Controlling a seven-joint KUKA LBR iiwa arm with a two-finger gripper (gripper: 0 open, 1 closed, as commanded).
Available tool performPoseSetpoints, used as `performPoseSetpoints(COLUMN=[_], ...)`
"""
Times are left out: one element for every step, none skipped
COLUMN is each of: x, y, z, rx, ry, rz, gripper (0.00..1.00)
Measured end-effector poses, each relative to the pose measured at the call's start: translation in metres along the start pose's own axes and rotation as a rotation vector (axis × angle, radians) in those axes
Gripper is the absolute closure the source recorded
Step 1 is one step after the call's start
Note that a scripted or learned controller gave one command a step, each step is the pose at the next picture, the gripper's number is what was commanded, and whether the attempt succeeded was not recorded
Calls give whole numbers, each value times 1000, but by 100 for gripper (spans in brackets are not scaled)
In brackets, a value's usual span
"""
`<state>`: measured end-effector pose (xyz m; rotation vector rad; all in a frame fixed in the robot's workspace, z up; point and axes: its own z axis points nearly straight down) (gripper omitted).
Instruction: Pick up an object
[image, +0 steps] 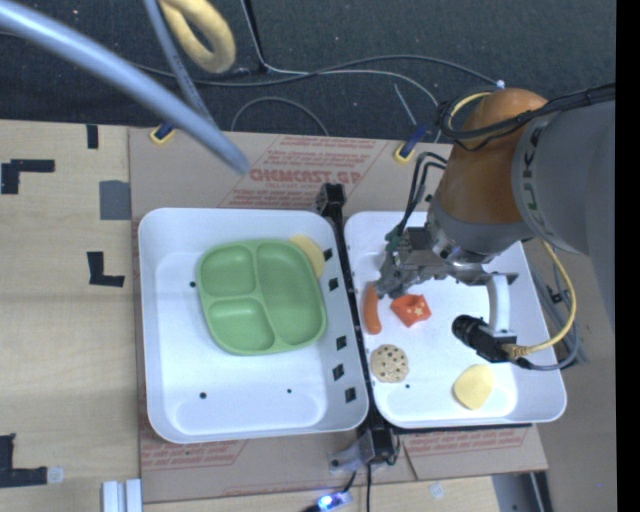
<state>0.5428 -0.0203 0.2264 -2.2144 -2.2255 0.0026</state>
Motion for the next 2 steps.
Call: performPoseSetpoints(x=[56, 112], y=[0, 2], z=[-9, -14], rx=[-1, -1], ry=[2, 1], rz=[-3, -3], gripper=[100, 100])
